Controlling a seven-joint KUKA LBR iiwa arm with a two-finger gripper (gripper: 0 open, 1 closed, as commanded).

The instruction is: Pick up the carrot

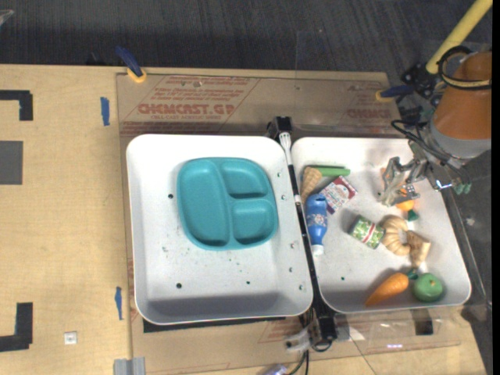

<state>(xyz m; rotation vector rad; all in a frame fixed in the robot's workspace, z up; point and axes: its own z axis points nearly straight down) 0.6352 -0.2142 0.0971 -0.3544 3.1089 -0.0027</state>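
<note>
carrot (388,287): lying on its side near the front edge of the right bin (344,287), orange, fat end toward the right, just beside a green apple-like ball (427,287).
gripper (400,180): hanging over the back right part of that same bin, metal fingers pointing down toward a small orange-and-green piece (405,207). from here i can't tell how far apart the fingers stand, and i see nothing caught between them.
arm: grey with the orange band (461,112), coming in from the right, well apart from the carrot.
stage, as i judge it: the pick has not landed; the tool is over the wrong patch of the bin and would need to travel toward the front edge.
neighbours: a braided pastry-looking toy (398,235) sits between the gripper and the carrot; a small green can (364,231), a blue bottle (316,219), a cone (311,180) and a pink packet (337,193) lie further left.
left bin (156,272): holds 1 teal divided tray (227,202), not involved.
risk 1: dropping straight down here would likely grab the little orange piece instead, since it is a similar colour.
risk 2: the green ball touches or nearly touches the carrot's fat end, so a finger could land on it and shove both.
risk 3: the carrot tapers and looks smooth; a pinch near the thin end may squirt it out toward the bin wall.
</note>
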